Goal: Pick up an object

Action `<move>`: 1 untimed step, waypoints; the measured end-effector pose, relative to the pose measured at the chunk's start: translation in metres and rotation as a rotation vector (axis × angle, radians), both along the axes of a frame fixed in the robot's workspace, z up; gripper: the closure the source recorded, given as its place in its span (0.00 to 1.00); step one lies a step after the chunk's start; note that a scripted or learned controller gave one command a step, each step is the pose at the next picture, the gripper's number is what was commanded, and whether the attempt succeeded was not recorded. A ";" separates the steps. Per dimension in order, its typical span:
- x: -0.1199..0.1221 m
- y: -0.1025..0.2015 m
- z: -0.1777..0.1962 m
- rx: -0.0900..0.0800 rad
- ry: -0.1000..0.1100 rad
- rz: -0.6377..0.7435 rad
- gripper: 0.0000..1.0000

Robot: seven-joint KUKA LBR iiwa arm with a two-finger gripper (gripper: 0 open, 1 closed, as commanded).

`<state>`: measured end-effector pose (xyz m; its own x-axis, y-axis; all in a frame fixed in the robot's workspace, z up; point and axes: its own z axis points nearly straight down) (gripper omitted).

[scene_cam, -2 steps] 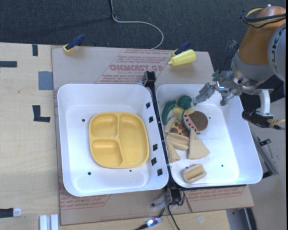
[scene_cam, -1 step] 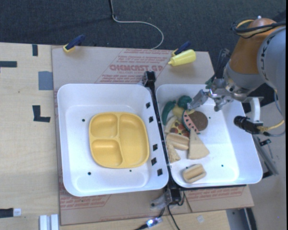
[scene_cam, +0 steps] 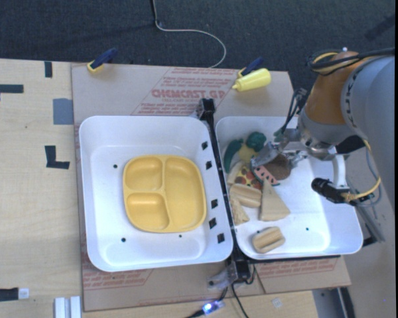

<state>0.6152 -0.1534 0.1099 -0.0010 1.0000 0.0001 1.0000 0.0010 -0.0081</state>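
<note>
The grey arm (scene_cam: 358, 105) with its orange band reaches in from the right over the right-hand white bin (scene_cam: 331, 240), and the hand (scene_cam: 268, 163) hangs low over the upper middle of that bin, right above a heap of small things; whether the hand is apart, together or clamped on anything cannot be told from this slanted look down, since the metal parts blur into the clutter beneath. Just under the hand lies a brown and reddish piece (scene_cam: 273, 173), touching or nearly touching it. Up and to the left of the hand sit dark green pieces (scene_cam: 242, 146) against the bin's left wall. Below them lie tan wedge-like pieces (scene_cam: 264, 204), bunched together near the bin's left side, and a small tan block (scene_cam: 268, 239) rests apart from them near the bin's front edge. The left-hand white bin (scene_cam: 99, 144) holds a yellow divided plate (scene_cam: 164, 193) lying flat in its middle. Both bins sit on a cardboard sheet (scene_cam: 179, 91) on the surface (scene_cam: 26, 197), with a yellow clamp (scene_cam: 253, 79) at the sheet's far edge.
</note>
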 end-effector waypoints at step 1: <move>0.002 0.000 -0.022 -0.004 -0.013 0.001 0.00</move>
<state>0.6175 -0.1536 0.0877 -0.0016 1.0000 -0.0039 1.0000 0.0016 0.0051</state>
